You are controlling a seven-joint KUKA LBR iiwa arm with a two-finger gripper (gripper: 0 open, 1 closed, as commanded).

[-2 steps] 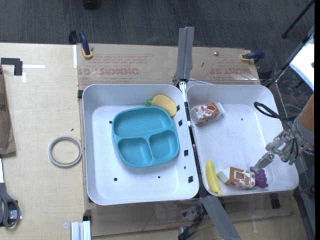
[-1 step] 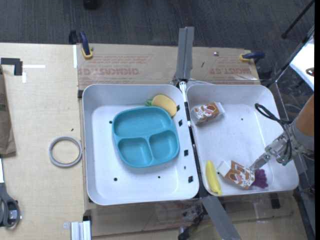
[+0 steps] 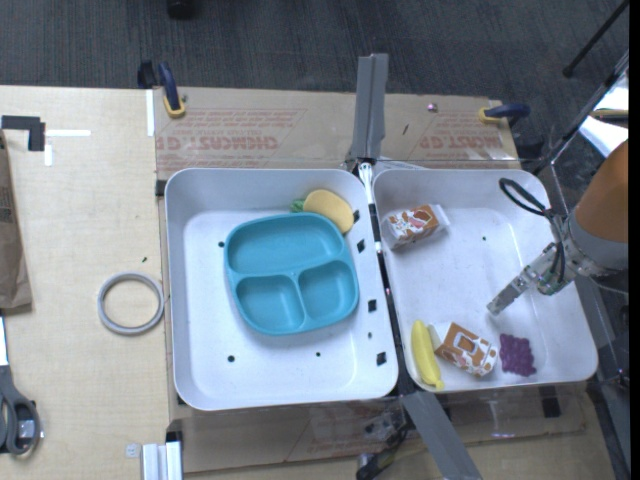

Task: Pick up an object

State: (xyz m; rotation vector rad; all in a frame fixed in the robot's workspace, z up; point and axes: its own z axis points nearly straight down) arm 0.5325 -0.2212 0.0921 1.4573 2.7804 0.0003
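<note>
1. We see the gripper low in the right bin, holding nothing; we cannot tell its opening.
2. The nearest object, the orange packet, overlaps the purple grapes, so we risk a glancing pinch.

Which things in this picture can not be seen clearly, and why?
- Gripper, camera view: small and blurred.
- Green item, left bin: hidden behind the yellow object and blue tray.
- Scissors: cut off by the left edge.
</note>
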